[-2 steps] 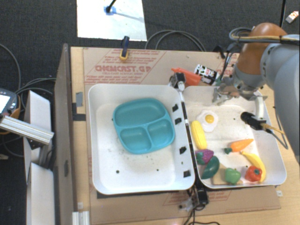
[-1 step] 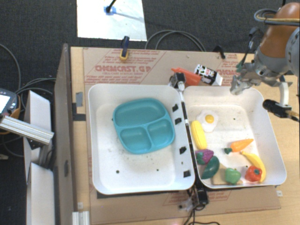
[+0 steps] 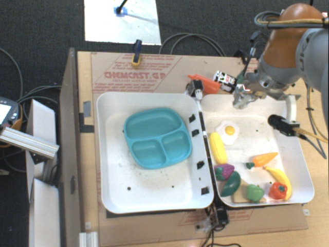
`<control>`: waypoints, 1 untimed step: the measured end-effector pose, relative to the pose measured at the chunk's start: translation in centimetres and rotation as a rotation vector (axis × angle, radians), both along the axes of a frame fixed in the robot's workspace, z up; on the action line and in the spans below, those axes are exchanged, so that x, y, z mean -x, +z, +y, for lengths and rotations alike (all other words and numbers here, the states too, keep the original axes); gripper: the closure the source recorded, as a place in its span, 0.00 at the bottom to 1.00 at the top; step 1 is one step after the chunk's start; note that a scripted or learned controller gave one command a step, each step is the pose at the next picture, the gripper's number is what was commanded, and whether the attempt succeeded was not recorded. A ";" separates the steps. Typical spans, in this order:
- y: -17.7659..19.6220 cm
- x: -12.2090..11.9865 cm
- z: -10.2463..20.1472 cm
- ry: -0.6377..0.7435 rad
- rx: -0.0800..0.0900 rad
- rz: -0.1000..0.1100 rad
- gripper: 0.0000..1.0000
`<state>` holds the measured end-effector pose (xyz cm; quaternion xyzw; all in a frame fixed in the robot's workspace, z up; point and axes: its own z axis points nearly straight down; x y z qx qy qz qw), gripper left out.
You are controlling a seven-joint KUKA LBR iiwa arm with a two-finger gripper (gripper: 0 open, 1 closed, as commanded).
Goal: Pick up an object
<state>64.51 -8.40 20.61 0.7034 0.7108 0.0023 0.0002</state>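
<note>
The right bin (image 3: 303,161) holds several toy foods. A fried egg (image 3: 229,131) lies near its middle, with a yellow corn cob (image 3: 218,147) just below it. A purple piece (image 3: 224,171), a dark green piece (image 3: 232,183), a green pepper (image 3: 254,192), a red tomato (image 3: 278,190), a banana (image 3: 280,178) and an orange carrot (image 3: 264,159) crowd the front. My gripper (image 3: 241,101) hangs over the bin's back left part, above and to the right of the egg, apart from every toy.
A teal divided plate (image 3: 157,137) lies in the left bin (image 3: 115,189). An orange piece (image 3: 203,82) sits behind the bins at the divider. A black fitting (image 3: 282,124) juts over the right bin's right wall. Cables run behind the bench.
</note>
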 end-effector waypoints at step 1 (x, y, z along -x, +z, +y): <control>-0.1 0.0 -0.5 -0.007 0.003 0.001 0.00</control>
